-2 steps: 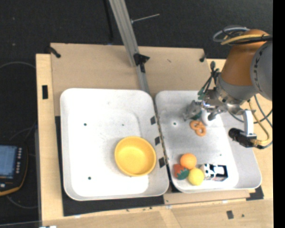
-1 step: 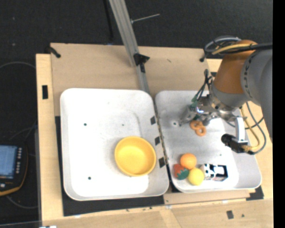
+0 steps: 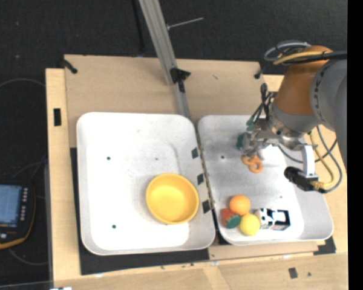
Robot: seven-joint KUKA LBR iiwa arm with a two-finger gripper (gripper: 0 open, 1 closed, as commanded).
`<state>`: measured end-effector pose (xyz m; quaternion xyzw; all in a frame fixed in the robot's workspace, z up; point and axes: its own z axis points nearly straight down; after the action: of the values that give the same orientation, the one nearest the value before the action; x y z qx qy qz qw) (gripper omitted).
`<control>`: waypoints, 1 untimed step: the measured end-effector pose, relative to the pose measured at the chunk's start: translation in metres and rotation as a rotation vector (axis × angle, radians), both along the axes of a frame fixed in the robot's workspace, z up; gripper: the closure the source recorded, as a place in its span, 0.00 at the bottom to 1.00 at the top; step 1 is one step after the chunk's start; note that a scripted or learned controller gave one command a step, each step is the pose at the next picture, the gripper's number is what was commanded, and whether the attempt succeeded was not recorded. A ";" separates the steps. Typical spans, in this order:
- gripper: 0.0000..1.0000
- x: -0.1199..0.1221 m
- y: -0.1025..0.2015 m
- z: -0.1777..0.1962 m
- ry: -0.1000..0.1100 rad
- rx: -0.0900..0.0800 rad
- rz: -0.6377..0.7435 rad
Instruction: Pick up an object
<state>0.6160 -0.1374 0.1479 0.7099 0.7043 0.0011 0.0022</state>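
Wooden counter (image 3: pixel 127 89) carrying 2 white bins; the tool (image 3: pixel 252 153) hangs low in the right bin (image 3: pixel 224 132), touching an orange pretzel-like object (image 3: pixel 253 164). Its opening cannot be told; lifting remains undone, judging by position.

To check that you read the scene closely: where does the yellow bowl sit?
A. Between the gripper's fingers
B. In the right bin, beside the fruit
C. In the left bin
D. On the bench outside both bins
C: the yellow bowl rests inside the left bin, near its front right corner.
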 end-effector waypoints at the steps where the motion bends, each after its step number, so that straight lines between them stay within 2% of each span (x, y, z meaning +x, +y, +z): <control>1: 1.00 0.000 0.003 0.060 0.003 0.001 0.011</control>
<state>0.6161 -0.1348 0.2080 0.7059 0.7083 0.0003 0.0007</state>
